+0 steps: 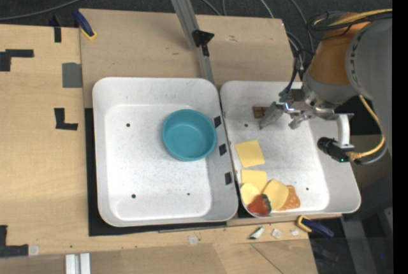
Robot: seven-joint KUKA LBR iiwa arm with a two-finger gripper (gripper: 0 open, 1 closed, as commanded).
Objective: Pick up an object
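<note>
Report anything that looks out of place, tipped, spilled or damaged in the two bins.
Nothing looks spilled or broken. The round blue bowl sits upright in the left white bin. In the right white bin, the flat yellow square lies apart from the yellow, orange and red pieces bunched in the near corner.

We are seeing open floor across most of the left bin point(115, 139), where a blue bowl point(189, 134) is occupying the middle. In the right bin point(331, 190), yellow pieces point(250, 153) and a red item point(260, 204) are crowding the near left corner, leaving the near right side open.
</note>
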